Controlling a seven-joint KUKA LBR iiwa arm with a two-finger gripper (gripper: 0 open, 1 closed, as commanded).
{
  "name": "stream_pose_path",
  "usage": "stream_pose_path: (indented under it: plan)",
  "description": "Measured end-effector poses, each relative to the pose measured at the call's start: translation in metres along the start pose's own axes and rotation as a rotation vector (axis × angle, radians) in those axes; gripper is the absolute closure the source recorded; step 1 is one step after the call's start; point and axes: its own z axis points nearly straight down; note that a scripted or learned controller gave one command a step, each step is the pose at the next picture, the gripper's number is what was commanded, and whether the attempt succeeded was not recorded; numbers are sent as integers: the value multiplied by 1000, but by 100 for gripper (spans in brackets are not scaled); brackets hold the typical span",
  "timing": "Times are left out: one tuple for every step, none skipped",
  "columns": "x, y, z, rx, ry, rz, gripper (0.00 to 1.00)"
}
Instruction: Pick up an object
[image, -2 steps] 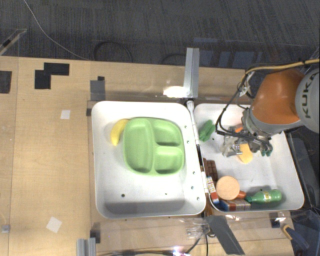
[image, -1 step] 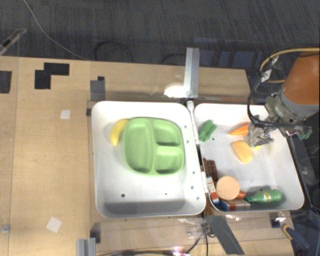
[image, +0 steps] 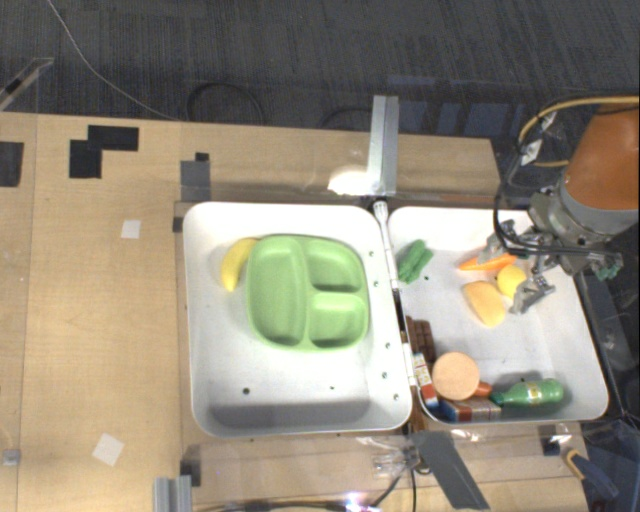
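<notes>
My gripper (image: 528, 272) hangs over the upper right part of the right bin (image: 580, 345), under the arm's orange band (image: 605, 160). Directly beside and partly under it lie a small yellow lemon-like piece (image: 509, 281) and an orange carrot-like piece (image: 478, 264). A yellow-orange wedge (image: 486, 303) rests just to the lower left of the gripper. Whether anything is gripped is hidden by the wrist.
The right bin also holds a green pepper-like piece (image: 413, 261), a brown bar (image: 419, 340), a tan round disc (image: 456, 375) and a green bottle (image: 527, 394) along its near edge. In the left bin (image: 215, 380) sit a green divided plate (image: 305, 291) and a banana (image: 235, 263).
</notes>
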Motion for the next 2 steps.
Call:
stream_pose_path:
  plan:
    - [-9,-1,87,3,-4,-87,0]
    - [-11,41,88,1,-4,-52,0]
